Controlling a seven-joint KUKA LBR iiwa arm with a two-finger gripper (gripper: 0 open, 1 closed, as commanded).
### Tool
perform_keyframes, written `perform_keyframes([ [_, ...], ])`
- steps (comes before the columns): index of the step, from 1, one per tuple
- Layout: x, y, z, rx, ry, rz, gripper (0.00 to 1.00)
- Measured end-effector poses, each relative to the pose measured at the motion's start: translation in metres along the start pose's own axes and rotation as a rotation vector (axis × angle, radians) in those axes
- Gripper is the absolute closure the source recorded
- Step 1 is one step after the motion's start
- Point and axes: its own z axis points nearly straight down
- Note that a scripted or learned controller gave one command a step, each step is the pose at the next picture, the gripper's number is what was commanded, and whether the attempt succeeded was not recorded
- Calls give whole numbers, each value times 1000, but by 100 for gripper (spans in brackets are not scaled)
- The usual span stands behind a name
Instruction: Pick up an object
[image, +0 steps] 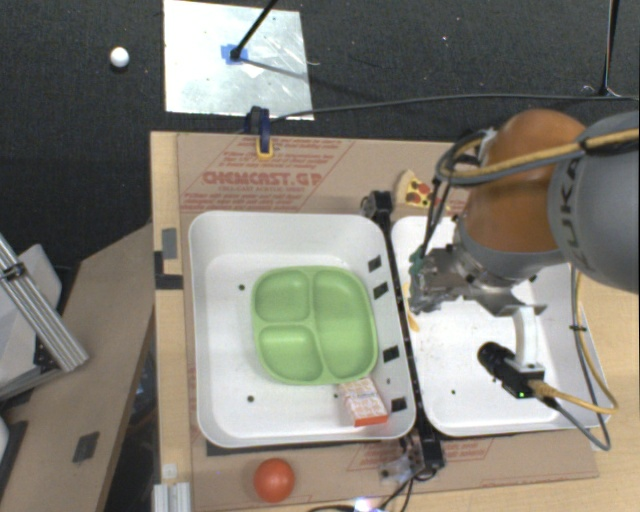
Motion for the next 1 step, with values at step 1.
perform_keyframes([
  [1,63,6,9,1,0,-1,100],
])
